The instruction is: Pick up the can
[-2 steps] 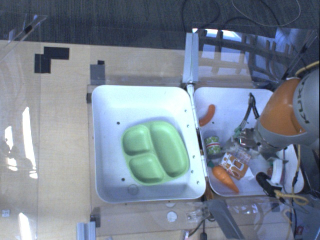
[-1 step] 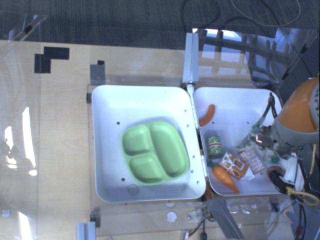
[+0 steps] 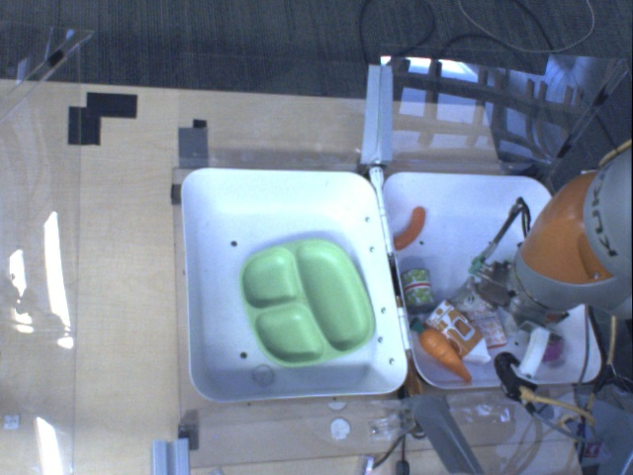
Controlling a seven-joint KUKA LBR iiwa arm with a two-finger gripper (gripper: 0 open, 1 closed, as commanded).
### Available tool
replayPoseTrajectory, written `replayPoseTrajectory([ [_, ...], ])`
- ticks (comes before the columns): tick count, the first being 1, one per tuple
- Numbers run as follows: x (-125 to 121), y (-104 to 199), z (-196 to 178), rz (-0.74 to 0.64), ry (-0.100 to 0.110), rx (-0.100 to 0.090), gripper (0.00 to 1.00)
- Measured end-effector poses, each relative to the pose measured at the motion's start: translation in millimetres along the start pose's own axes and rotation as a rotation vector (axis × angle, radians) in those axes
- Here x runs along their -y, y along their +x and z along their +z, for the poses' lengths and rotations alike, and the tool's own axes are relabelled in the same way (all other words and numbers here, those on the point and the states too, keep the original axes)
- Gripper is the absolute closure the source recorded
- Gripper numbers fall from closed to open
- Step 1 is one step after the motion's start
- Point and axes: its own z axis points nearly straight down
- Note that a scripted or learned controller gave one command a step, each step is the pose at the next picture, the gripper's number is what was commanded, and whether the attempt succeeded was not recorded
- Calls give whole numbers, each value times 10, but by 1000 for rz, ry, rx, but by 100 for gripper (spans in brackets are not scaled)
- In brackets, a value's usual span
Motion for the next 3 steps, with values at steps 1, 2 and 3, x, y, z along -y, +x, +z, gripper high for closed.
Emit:
replayPoseTrajectory([
  [1,-740,-278,-25,-171,15,-8,0],
  [2,-1602,-120,-647,-230,8,3,0],
  [3,-1116,601,-110,-336,14,1,0],
])
